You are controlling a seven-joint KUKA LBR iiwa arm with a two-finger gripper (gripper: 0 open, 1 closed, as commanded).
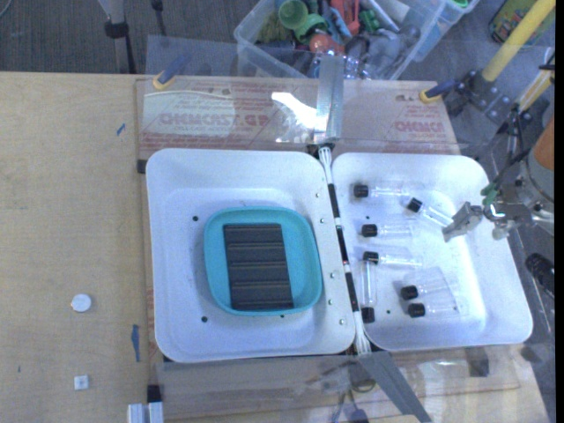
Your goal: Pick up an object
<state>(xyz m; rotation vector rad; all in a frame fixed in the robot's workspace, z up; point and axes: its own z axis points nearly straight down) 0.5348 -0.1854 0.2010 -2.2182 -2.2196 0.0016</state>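
Nothing lifted yet: hand [476, 218] hovers at right bin's [507, 324] right edge, finger state unclear, nothing seen in it, capped tubes [388, 230] lying loose inside that bin.

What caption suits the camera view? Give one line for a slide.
Gripper over the right bin of black-capped clear vials; left bin holds a teal tray.

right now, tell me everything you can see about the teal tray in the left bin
The teal tray is a shallow, rounded-square dish, plastic by its look, lying flat in the middle of the left white bin. A dark grey ribbed rectangular block rests inside it, covering most of its floor. Nothing else touches it.
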